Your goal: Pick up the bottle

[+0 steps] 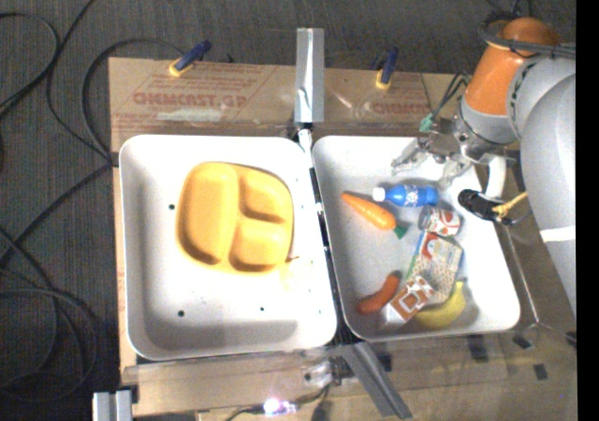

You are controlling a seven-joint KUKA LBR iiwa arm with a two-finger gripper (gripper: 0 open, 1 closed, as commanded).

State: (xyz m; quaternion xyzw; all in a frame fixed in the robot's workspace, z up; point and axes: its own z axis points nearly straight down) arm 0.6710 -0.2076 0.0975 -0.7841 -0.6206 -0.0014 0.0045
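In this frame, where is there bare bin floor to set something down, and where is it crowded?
Free: the left bin around the yellow tray, widest along its near edge; the right bin's far-left corner above the carrot. Crowded: the right bin's middle and near right, with bottle, packets, sausage, banana.

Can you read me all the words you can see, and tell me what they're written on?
"CHEMCAST GP" in faint red, a likely reading, on the brown board behind the bins.
Blue bottle label: too small to read.
Carton by the banana: print too blurred to read.
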